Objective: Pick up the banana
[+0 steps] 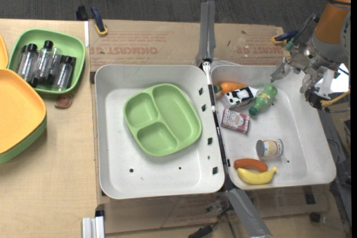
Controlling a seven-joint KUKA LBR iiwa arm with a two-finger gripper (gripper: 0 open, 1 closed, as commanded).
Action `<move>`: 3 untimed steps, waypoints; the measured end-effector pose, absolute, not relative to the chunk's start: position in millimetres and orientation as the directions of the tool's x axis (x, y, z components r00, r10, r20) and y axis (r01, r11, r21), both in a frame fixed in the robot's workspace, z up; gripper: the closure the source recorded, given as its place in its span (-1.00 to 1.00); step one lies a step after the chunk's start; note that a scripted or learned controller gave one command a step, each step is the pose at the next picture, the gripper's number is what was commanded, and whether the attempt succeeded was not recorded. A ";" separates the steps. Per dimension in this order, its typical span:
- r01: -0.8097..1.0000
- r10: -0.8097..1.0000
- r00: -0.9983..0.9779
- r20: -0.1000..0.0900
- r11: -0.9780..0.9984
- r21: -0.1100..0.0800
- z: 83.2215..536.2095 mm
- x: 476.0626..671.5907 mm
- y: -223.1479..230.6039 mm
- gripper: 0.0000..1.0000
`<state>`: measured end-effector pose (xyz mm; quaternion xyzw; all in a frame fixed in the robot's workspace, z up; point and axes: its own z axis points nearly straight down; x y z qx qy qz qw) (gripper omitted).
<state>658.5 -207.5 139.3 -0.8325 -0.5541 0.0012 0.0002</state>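
Observation:
The yellow banana (pixel 257 176) lies near the front edge of the right bin (pixel 304 136), curved side down, touching a red sausage-shaped toy (pixel 251 164) just behind it. My gripper (pixel 282 71) hangs over the far right corner of that bin, close to the cap end of a green bottle (pixel 263 100) and well behind the banana. Nothing shows in its grasp.
The right bin also holds a small can (pixel 270 147), a pink packet (pixel 235 120), a carrot (pixel 231 87) and a black-and-white toy (pixel 240 96). A green divided plate (pixel 162 119) lies in the left bin (pixel 111 164). Orange plates (pixel 19 117) and a green tray of bottles (pixel 47 67) sit at the left.

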 end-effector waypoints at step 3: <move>0.976 0.976 0.217 0.000 -0.217 -0.004 112.4 575.3 -102.2 -1.00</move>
